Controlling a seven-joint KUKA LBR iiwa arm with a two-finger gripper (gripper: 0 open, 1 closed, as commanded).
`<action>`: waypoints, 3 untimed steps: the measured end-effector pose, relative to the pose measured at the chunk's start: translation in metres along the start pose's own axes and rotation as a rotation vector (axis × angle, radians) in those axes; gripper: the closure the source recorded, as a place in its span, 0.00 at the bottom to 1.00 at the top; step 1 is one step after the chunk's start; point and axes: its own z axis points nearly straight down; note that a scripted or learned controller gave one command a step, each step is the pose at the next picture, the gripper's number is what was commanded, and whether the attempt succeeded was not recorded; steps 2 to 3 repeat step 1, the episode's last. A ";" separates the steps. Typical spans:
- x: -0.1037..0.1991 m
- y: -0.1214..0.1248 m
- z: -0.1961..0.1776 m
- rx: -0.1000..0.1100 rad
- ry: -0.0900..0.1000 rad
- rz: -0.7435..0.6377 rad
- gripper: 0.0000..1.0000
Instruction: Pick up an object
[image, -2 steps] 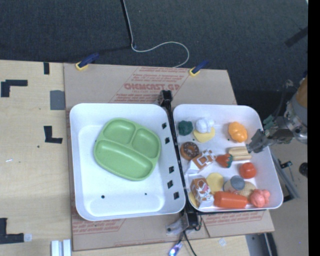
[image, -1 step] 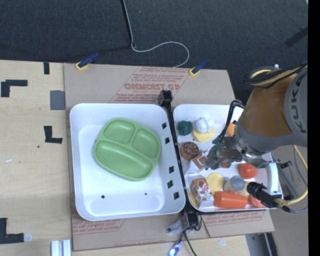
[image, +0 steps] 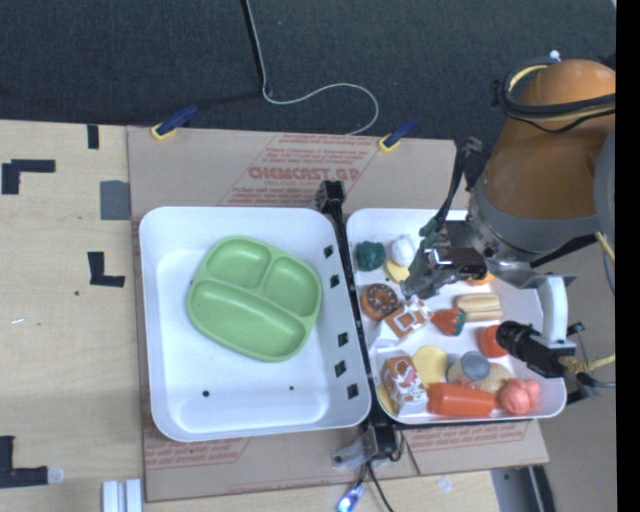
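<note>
over the right bin (image: 548, 405), claw (image: 424, 280) perhaps touching toy food

Divided plate (image: 255, 297) in the left bin (image: 165, 330) — toys (image: 440, 350) crowd the right bin (image: 375, 222).

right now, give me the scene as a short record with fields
left bin: holds a green divided plate
right bin: crowded with small toy food items
tool: low over the right bin's upper left part, above the toys
near tool: brown donut, dark green piece
front edge: orange carrot-like piece, pink piece
</note>
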 end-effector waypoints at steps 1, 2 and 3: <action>0.064 0.032 -0.098 -0.003 0.001 -0.002 1.00; 0.064 0.032 -0.098 -0.003 0.001 -0.002 1.00; 0.064 0.032 -0.098 -0.003 0.001 -0.002 1.00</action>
